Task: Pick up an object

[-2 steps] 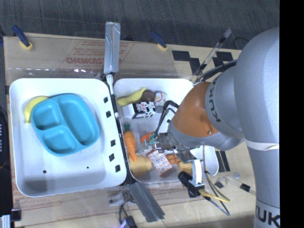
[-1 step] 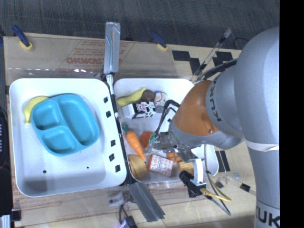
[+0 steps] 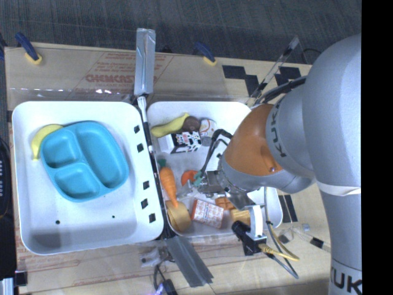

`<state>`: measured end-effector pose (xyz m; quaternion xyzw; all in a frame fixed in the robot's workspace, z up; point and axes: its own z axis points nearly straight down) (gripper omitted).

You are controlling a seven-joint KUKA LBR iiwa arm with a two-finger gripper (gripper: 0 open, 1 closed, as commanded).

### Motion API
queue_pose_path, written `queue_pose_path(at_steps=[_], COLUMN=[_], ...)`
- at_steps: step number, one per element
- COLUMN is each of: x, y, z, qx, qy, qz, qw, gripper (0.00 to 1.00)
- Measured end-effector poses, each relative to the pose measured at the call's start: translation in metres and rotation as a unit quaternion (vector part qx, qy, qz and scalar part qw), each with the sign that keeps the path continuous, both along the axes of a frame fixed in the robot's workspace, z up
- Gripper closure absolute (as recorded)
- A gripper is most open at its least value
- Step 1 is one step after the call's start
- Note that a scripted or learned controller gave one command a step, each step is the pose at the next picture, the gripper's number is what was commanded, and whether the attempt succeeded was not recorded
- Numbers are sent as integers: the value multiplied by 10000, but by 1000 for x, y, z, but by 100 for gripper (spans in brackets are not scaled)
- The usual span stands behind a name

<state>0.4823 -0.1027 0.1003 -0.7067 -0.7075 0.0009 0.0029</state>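
My gripper [image 3: 207, 186] hangs low over the middle of the right bin [image 3: 202, 107], mostly hidden beneath the orange wrist band. Just left of it lie a small red-orange piece [image 3: 188, 177] and a carrot [image 3: 167, 186] along the bin's left wall. Below it rests a bottle with a pale label [image 3: 209, 212], lying on its side beside a tan wooden piece [image 3: 177, 217]. Farther back sit a yellow banana [image 3: 169, 126], a brown lump [image 3: 192, 124] and a small cow-patterned carton [image 3: 186, 141]. I see nothing between the fingers.
The left bin [image 3: 73, 226] holds a blue divided plate [image 3: 86, 158] with a yellow banana-shaped thing [image 3: 42, 137] tucked under its far left edge. A metal divider [image 3: 145, 60] stands between the bins at the back. The arm's bulk covers the right bin's right side.
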Motion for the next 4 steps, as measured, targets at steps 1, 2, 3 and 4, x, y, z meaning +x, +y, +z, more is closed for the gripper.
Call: queue_pose_path(at_steps=[1, 2, 3, 4], x=[57, 57, 57, 56], y=[4, 3, 3, 3], z=[-11, -5, -5, 0], qx=[-14, -9, -9, 0], qy=[-4, 29, 30, 69], qz=[-28, -4, -3, 23], qw=[10000, 10000, 10000, 10000], gripper=[0, 100, 0, 100])
